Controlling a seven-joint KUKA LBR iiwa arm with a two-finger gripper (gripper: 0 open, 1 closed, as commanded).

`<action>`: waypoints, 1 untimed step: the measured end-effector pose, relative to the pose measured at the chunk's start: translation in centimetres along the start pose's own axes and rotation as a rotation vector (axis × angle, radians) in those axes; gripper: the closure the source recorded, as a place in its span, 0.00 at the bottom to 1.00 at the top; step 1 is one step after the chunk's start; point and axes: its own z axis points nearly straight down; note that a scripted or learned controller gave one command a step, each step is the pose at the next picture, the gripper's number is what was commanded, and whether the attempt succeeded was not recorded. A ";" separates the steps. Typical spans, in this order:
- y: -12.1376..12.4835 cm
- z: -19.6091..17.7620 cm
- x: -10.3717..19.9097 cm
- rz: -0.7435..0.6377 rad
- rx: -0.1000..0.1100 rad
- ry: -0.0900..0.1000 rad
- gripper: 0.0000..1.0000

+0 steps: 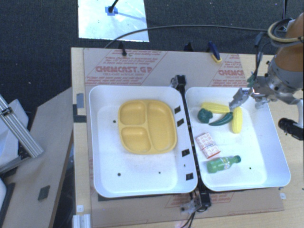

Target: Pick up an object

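The right bin holds several small things: a yellow corn cob lying crosswise, a second yellow cob lying lengthwise, a green pepper, a dark green pod, a red-and-white box and a green bottle. My gripper hangs over the far part of this bin, just above the lengthwise cob and right of the crosswise one. Its two grey fingers stand apart, open, with nothing between them.
The left bin holds a yellow divided plate. A black ridge with clips separates the bins. Cables run across the bench behind the bins, and a metal frame stands at the far left.
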 end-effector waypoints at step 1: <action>-0.5 4.3 -0.1 0.002 0.003 0.000 0.00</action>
